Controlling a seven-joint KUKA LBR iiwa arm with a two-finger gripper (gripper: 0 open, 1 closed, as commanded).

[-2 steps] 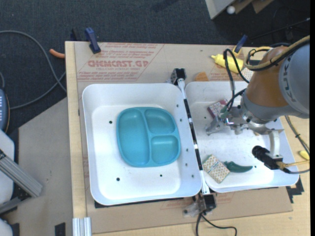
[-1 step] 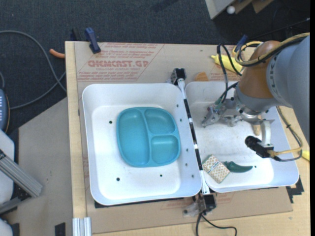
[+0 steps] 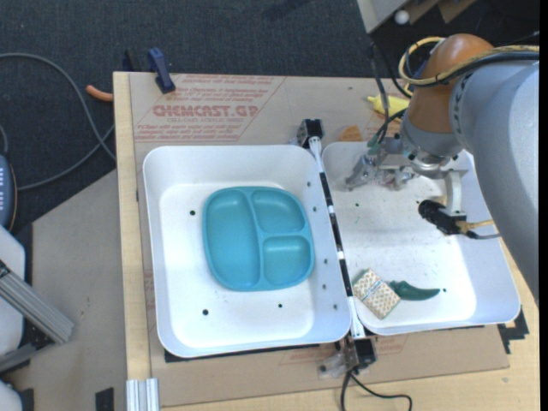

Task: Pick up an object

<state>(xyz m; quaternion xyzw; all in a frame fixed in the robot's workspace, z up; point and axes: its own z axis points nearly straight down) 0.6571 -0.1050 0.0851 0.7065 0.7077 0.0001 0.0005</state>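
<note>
Nearest, in the right bin [image 3: 488,311], a patterned packet [image 3: 376,294] touches a dark green pepper-shaped object [image 3: 417,292]. The left bin [image 3: 163,229] holds a blue divided plate [image 3: 257,236]. Farther back the gripper [image 3: 366,171] hangs over the right bin's rear, grasping nothing visible. Beyond, cardboard [image 3: 205,110] reads "CHEMCAST GP"

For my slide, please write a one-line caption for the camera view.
Arm's hand over the right bin, holding a green item and packet; blue tray in the left bin.

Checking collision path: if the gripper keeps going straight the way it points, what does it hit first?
Probably the bare floor of the right bin near its back-left corner, under the gripper; depth is unclear.
</note>
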